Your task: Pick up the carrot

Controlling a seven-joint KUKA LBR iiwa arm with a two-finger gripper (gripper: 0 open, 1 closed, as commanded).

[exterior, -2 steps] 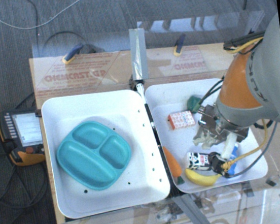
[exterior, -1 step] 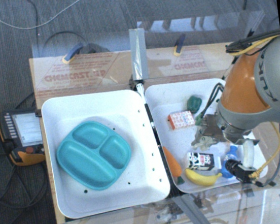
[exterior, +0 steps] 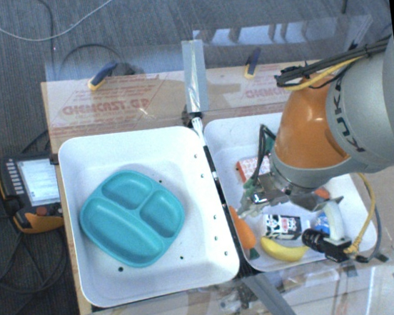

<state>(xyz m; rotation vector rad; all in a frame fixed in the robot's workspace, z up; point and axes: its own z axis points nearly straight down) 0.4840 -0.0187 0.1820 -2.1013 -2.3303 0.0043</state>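
Pincer (exterior: pixel 254 197) low in right bin (exterior: pixel 227 136), finger state unclear, carrot (exterior: pixel 243 232) just below-left, beside banana (exterior: pixel 282 248)

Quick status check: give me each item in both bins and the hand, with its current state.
carrot: lying in the right bin against its left wall, not gripped.
banana: lying near the right bin's front edge, just right of the carrot.
teal divided plate: flat in the left bin, nothing on it.
hand: low over the right bin, just above the carrot.
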